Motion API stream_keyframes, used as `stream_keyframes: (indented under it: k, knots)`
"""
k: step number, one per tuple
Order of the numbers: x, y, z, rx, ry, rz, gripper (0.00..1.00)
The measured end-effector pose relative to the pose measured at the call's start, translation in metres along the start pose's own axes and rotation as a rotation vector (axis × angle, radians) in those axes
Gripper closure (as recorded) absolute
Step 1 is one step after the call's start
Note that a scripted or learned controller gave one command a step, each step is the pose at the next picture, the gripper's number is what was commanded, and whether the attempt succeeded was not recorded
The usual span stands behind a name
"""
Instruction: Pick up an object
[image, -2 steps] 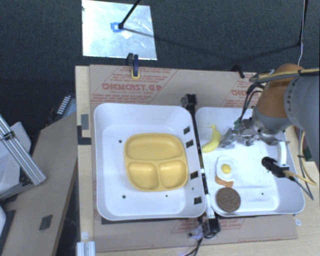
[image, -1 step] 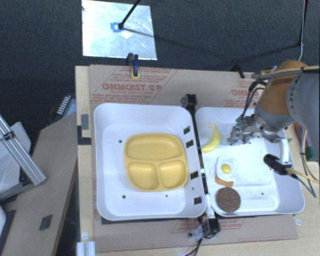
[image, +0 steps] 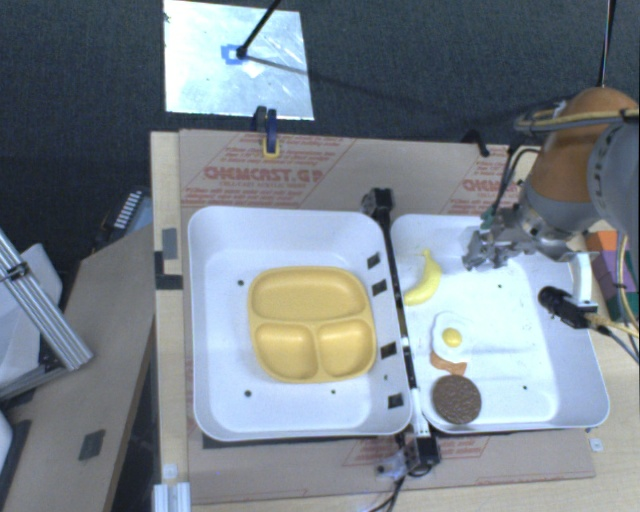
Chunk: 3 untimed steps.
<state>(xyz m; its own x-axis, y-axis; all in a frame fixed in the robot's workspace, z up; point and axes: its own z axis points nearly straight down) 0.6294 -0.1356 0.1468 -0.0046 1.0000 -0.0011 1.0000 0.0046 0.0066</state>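
Near the front edge of the right bin lie a brown patty and a fried egg. Beyond them the banana runs front to back along the bin's left wall. The claw hangs just to its right, toward the far edge; I cannot tell its grip.

Red "CHEMCAST GP" print repeats across the brown board under the bins.

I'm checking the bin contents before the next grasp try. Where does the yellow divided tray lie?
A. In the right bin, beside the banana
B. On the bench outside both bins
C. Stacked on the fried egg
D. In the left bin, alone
D: the yellow tray lies by itself in the left bin, while the banana and fried egg lie in the right bin.
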Motion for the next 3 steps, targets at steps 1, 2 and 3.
stream_keyframes:
  k: [1,2,3]
  knots:
    - [0.000,0.003,-0.066,-0.002,-0.001,0.000,1.00]
    - [-0.001,0.005,-0.120,-0.002,-0.001,-0.001,1.00]
    - [0.051,-0.008,-0.122,0.005,0.002,-0.005,1.00]
